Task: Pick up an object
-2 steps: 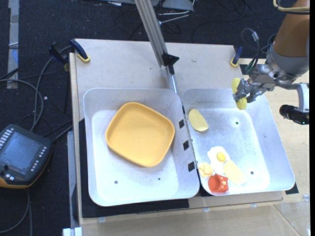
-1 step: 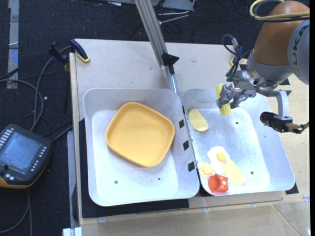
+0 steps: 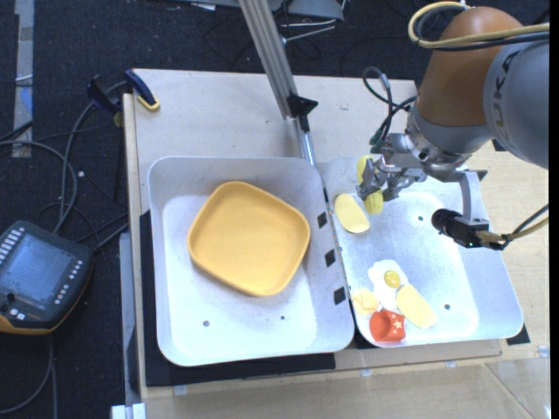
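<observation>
While the claw [image 3: 374, 184] hangs low in the right bin [image 3: 489, 273], gripping something small and yellow [image 3: 375, 202], lifting it comes next.

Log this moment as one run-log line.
gripper: far-left corner, right bin | beside: pale yellow piece | left bin: yellow plate | grasp: unconfirmed

A pale wooden bench [image 3: 218, 103] carries two white bins side by side: the left bin [image 3: 175, 190] toward 9 o'clock, the right bin [image 3: 472, 269] toward 3 o'clock, their inner edges touching. A yellow-tipped clamp [image 3: 140, 90] sits at the bench's 11 o'clock corner.
</observation>
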You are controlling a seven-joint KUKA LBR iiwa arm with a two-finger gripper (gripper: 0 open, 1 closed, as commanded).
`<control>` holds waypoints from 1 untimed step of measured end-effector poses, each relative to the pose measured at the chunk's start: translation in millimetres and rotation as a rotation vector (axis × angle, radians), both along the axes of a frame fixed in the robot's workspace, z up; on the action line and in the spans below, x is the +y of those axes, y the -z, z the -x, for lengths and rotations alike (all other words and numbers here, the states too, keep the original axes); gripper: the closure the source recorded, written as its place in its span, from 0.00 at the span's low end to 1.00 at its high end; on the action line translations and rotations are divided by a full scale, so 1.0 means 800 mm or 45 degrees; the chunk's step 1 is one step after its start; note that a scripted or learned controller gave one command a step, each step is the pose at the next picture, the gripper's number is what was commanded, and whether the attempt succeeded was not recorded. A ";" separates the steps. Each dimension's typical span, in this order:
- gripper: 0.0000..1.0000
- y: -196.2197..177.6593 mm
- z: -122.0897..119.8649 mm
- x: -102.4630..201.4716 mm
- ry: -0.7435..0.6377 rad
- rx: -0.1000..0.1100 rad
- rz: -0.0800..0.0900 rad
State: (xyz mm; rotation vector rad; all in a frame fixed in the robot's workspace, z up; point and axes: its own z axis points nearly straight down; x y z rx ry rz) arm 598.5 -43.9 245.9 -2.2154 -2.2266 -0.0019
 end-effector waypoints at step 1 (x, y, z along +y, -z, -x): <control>1.00 0.013 0.013 0.074 0.000 0.002 0.000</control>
